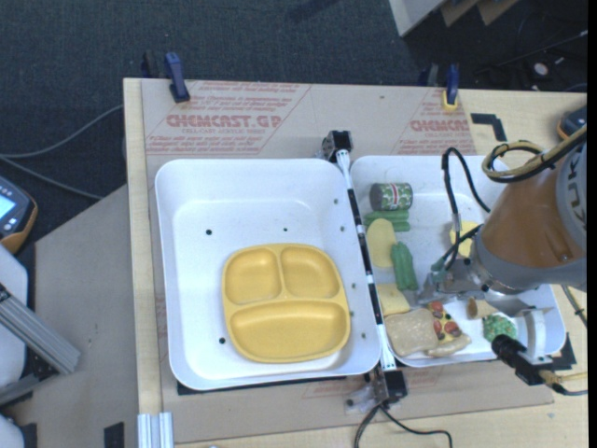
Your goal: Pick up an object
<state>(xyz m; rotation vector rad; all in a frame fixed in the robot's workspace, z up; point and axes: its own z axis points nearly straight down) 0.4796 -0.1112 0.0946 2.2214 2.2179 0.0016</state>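
The right bin [424,170] holds several toy foods: a green can [391,196] lying on its side, a green cucumber [403,266], a pale yellow piece [380,240], a cheese wedge [394,300], a bread slice [407,331], a pizza slice [447,330] and a small broccoli [499,327]. My gripper [438,283] is low in this bin, just right of the cucumber and above the pizza slice. The orange band and wrist [527,231] cover the bin's right part.
The left bin [187,194] holds a yellow three-compartment plate [283,301]. A black clip [337,142] sits at the top of the seam between the bins. Blue clamps [174,76] hold the board's back edge. Black cables loop by the wrist.
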